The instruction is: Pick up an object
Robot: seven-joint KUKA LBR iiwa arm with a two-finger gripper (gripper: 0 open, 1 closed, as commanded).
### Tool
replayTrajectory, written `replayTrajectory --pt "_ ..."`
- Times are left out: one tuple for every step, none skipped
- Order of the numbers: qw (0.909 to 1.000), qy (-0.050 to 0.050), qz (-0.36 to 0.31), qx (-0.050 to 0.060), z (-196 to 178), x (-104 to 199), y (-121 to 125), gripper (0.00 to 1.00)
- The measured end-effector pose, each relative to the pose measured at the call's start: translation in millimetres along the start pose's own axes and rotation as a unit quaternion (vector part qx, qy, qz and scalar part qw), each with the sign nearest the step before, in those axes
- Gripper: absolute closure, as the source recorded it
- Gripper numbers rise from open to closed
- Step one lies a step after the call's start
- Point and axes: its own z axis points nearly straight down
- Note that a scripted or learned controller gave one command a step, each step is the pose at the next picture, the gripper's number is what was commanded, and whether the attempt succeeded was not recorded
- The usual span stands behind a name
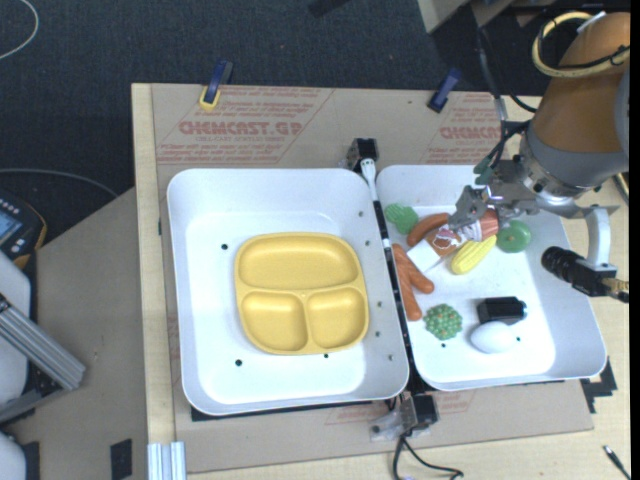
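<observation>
Left bin point(200, 298): centre taken by yellow divided tray point(300, 293); bare white floor on every side of it, widest along the near and left walls. Right bin point(570, 353): far half crowded with green piece point(401, 216), sausage point(430, 228), corn cob point(472, 255) and green ball point(514, 236), the pincer point(470, 218) low over them. Carrots point(410, 278) along the dividing wall. Broccoli point(443, 320), black block point(500, 309) and white egg-shaped piece point(492, 338) near the front; open floor at the near right corner.
</observation>
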Motion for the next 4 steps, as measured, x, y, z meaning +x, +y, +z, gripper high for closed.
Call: replayTrajectory --pt "1.0000 0.000 0.000 -0.001 -5 52 20 1.00" --pt "1.0000 -0.001 0.001 0.000 12 107 35 1.00" --pt "1.0000 0.000 0.002 0.000 2 137 43 1.00" --pt "1.0000 -0.001 0.004 0.005 19 132 34 1.00"
